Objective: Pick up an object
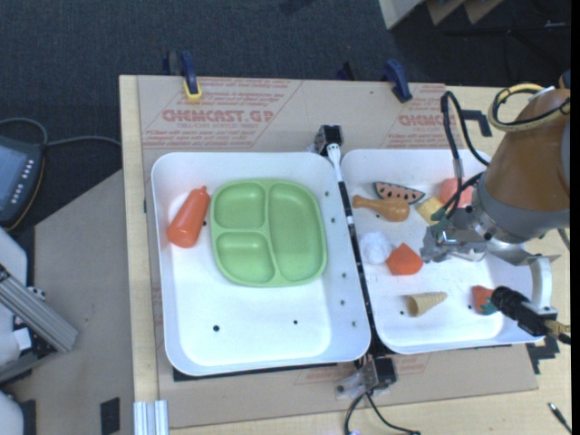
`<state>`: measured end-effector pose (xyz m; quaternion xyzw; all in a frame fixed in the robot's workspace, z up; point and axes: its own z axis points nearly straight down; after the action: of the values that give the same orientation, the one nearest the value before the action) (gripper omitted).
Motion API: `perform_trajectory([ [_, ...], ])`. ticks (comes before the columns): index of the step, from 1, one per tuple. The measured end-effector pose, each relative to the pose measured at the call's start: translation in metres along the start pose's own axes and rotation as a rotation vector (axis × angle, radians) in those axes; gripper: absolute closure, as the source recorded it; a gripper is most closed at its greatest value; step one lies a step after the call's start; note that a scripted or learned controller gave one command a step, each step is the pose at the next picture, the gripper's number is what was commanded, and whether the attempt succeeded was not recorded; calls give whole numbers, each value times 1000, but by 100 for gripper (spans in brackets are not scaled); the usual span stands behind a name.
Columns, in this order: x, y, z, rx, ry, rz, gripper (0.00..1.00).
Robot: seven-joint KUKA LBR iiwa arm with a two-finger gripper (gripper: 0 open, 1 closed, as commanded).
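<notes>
My gripper [441, 243] hangs low over the middle of the right bin [440, 336], on the grey arm with the orange band. Just to its left lies an orange-red wedge [404, 261], close to the gripper but not visibly between it. A white lump [373, 247] sits further left. A tan cone [424, 304] lies toward the front. At the back are a watermelon slice [399, 192], a brown drumstick shape [383, 208], a yellow-green piece [429, 209] and a pink-orange piece [449, 190], partly behind the arm.
A red and green item [483, 297] lies at the right bin's front right, next to the arm's black cable fitting. The left bin [263, 350] holds a green divided plate [269, 232] and an orange bottle shape [188, 217]. Blue clamps hold the board's back edge.
</notes>
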<state>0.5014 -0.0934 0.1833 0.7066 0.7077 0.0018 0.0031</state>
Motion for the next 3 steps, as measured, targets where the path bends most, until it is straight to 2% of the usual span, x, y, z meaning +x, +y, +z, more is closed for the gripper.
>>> perform_trajectory([
  [1, 0, 2, -44, 0, 0, 0, 100],
  [2, 15, 56, -33, 3, 1, -3, 100],
  [3, 28, 105, -47, 0, 1, -2, 100],
])
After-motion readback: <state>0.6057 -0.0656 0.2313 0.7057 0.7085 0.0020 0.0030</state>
